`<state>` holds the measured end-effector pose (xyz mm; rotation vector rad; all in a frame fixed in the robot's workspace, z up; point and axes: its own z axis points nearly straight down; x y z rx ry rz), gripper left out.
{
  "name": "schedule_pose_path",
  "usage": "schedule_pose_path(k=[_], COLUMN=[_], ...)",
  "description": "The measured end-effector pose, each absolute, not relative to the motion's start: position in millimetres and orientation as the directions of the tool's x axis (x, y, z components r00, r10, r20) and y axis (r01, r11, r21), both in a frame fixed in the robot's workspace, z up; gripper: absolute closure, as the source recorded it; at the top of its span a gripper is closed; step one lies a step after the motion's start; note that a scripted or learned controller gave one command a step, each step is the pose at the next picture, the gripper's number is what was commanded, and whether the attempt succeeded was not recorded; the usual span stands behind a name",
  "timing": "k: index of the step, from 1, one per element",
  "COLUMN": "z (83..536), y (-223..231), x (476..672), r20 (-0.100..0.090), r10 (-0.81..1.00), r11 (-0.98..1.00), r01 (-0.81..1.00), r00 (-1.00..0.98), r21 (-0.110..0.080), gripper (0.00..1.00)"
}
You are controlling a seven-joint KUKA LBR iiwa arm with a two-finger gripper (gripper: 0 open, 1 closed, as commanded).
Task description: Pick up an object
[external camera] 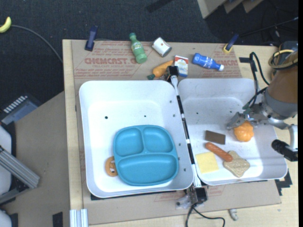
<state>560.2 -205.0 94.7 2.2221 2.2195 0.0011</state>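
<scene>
- The grey arm (pixel 283 96) with its orange band reaches in from the right, its pincer (pixel 240 122) low over the right-hand white bin (pixel 208 91).
- An orange fruit (pixel 244 132) lies directly beneath the pincer, touching or nearly touching it; whether the pincer is clenched on it or released cannot be told from this angle.
- Just left of the pincer and slightly lower in the view, a brown rectangular block (pixel 215 137) rests on the bin floor.
- Further below and to the left of the pincer, a sausage (pixel 219 151) lies at a slant, its one end against a slice of bread (pixel 237 165).
- A yellow cheese square (pixel 207 162) sits beside the sausage, on the side farther from the pincer.
- Well apart to the pincer's left, the second white bin (pixel 94 98) holds a blue divided plate (pixel 144 154), with a pretzel (pixel 111 167) tucked against the plate's far edge.
- Beyond both bins, on the bare surface (pixel 75 60), lie a green bottle (pixel 138 48), a small white can (pixel 162 46), a milk carton (pixel 181 65), a carrot-like orange piece (pixel 161 69) and a blue bottle (pixel 207 62), all well away from the pincer.
</scene>
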Motion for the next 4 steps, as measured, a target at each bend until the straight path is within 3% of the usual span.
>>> schedule_pose_path(k=[1, 2, 4], z=[85, 186, 217], y=[-137, -56, -19], x=[583.2, 574.5, 540.2], r20=[0.001, 0.001, 0.001], r10=[1.0, 1.0, 1.0], r11=[0.002, 0.003, 0.0], r01=[1.0, 1.0, 1.0], r00=[-0.002, -0.003, 0.0], r21=[0.002, 0.003, -0.002], gripper=[1.0, 1.0, 1.0])
